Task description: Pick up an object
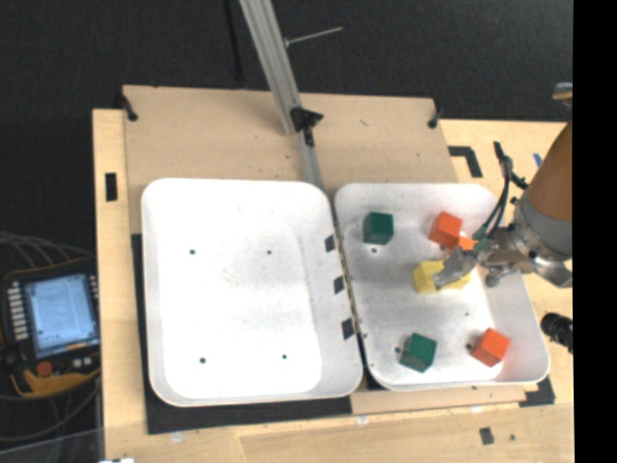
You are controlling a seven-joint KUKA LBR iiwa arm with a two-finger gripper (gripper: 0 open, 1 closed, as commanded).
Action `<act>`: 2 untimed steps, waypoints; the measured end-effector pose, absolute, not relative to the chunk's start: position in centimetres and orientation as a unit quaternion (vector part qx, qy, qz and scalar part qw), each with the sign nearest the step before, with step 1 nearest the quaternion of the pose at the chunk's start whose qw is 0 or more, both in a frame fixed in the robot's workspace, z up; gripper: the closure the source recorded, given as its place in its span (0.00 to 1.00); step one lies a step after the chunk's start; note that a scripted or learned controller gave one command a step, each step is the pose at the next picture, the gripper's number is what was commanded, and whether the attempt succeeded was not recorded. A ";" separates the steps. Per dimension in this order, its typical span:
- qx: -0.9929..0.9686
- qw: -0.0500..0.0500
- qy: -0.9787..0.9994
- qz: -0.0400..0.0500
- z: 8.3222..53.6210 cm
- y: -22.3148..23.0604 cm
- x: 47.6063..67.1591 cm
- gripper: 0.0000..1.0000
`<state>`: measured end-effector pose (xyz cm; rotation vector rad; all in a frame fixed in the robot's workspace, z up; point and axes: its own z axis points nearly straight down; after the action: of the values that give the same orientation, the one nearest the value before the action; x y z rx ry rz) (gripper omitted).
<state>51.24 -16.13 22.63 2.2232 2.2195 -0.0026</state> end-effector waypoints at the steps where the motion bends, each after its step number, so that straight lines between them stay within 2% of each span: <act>1: 0.708 -0.001 0.706 -0.002 18.4 -16.0 50.9 0.00; 2: 0.708 -0.001 0.706 -0.002 13.0 -16.7 51.7 0.00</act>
<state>51.72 -16.70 12.99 2.2257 2.2201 -0.0063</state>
